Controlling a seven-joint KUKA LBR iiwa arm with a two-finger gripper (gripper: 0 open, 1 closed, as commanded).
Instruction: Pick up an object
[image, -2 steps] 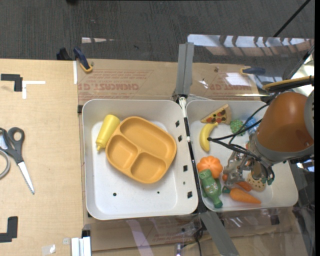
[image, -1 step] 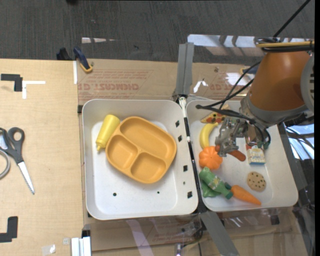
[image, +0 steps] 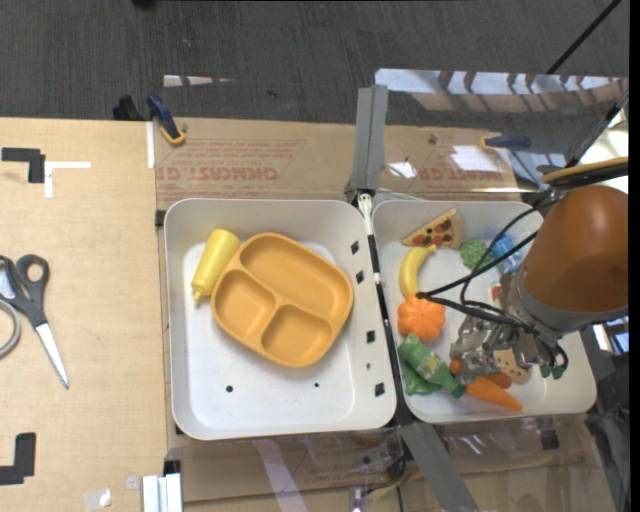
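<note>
**A:** What does the camera view give us, starting on the left?

**B:** The left bin (image: 190, 400) holds an orange divided plate (image: 282, 297) with three compartments, lying at a slant. A yellow bottle (image: 213, 262) rests against the plate's upper left edge, touching it. On the bench to the left of the bins lies a pair of scissors (image: 35, 310) with grey handles.

**A:** And the right bin?

**B:** The right bin (image: 570, 400) is crowded. Near its far wall lies a toy pizza slice (image: 435, 232). Just below it a banana (image: 412, 267) curves downward, and an orange pumpkin (image: 421, 316) sits just under the banana's lower end. Below the pumpkin a green leafy vegetable (image: 425, 366) lies by the bin's left wall. A carrot (image: 492, 392) lies near the front wall, to the right of the green piece. A green round piece (image: 473, 252) sits to the right of the pizza slice, partly behind cables.

**A:** Where is the arm?

**B:** Its orange band (image: 580, 250) hangs over the right bin's right half. The gripper (image: 492, 352) is low in the bin, just above the carrot and close beside the green vegetable.

**A:** Is it pinching anything?

**B:** I cannot tell. The fingers are a tangle of metal and cable from this angle, and whether they are spread or pressed together is unclear.
</note>
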